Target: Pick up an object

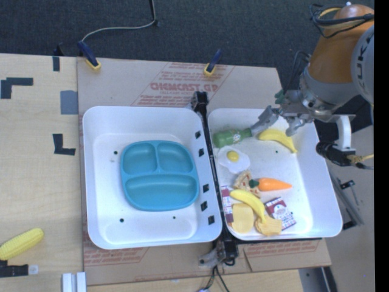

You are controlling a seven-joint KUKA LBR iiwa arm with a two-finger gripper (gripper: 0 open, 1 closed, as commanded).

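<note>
My gripper point(275, 131) hangs over the back of the right bin point(322, 187), open, with its two grey fingers spread. A small yellow banana point(279, 139) lies on the bin floor just below and between the fingertips, and I cannot tell whether they touch it. A green bottle point(227, 138) lies on its side just left of the left finger point(262, 126). Further forward lie a fried egg point(234, 158), an orange carrot point(275, 185), a second banana point(248, 202) and a red-and-white packet point(280, 211).
The left bin point(97, 163) holds a blue divided plate point(160, 174). A black divider point(205, 157) separates the bins. A yellow corn cob point(21, 243) lies on the bench at the front left. Yellow clamps point(90, 56) point(213, 64) grip the cardboard's back edge.
</note>
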